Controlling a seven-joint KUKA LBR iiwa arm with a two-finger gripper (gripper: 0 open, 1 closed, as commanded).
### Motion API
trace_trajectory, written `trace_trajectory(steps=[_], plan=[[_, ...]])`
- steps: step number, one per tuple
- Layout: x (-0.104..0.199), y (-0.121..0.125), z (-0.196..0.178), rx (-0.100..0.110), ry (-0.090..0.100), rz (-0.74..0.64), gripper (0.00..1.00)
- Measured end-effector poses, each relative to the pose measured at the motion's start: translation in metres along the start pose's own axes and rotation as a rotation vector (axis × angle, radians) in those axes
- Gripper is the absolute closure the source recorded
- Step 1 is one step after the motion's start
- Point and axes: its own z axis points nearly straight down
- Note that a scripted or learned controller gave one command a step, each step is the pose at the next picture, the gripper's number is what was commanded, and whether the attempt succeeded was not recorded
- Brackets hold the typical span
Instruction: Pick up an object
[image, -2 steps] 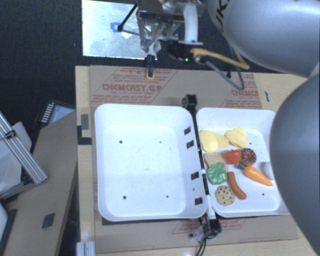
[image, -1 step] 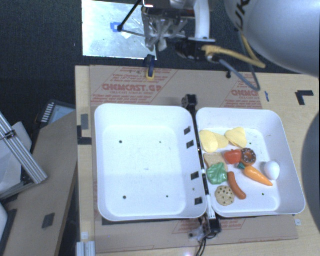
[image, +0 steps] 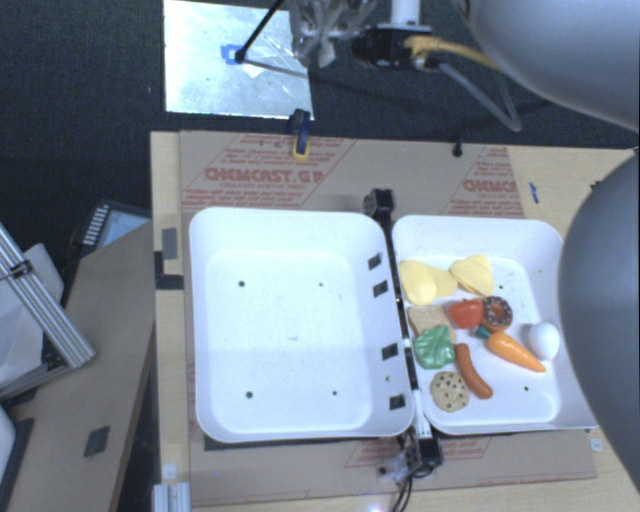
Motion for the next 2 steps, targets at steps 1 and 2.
trace_trajectory(steps=[1, 2], plan=[[0.0008, -0.0011, 0.0005, 0.003, -0.001, -0.002, 1.0], [0.0008, -0.0011, 0.0005, 0.003, -0.001, -0.002, 1.0]])
